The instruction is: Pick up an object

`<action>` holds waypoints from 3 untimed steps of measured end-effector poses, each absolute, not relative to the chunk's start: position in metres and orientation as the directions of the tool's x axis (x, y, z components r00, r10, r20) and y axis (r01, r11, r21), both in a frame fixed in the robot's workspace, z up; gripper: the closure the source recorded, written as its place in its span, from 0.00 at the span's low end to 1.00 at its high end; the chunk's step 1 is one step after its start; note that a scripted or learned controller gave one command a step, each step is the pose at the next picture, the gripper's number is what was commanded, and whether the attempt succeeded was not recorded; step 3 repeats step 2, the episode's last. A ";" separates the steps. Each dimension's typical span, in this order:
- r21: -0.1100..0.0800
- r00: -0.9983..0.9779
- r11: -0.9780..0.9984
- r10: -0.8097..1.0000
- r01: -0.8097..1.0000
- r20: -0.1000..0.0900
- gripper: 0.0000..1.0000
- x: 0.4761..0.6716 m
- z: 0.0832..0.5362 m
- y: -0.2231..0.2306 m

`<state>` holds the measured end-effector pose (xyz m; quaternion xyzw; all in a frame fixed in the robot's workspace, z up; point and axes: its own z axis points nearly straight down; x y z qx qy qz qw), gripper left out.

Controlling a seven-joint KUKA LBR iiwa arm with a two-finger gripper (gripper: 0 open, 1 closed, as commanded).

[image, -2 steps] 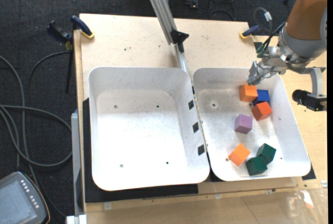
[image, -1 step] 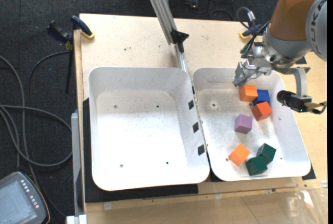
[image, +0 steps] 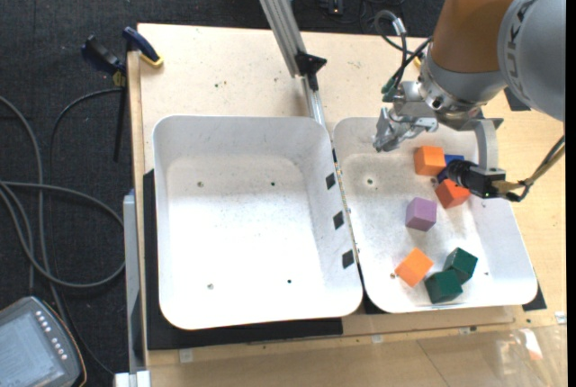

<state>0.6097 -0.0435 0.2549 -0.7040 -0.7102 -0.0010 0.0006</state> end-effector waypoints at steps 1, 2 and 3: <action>0.000 -0.009 0.009 1.000 1.000 0.002 1.00 0.598 0.252 0.020; -0.002 -0.008 0.008 1.000 1.000 0.002 1.00 0.588 0.236 0.072; -0.002 -0.008 0.008 1.000 1.000 0.002 1.00 0.588 0.236 0.072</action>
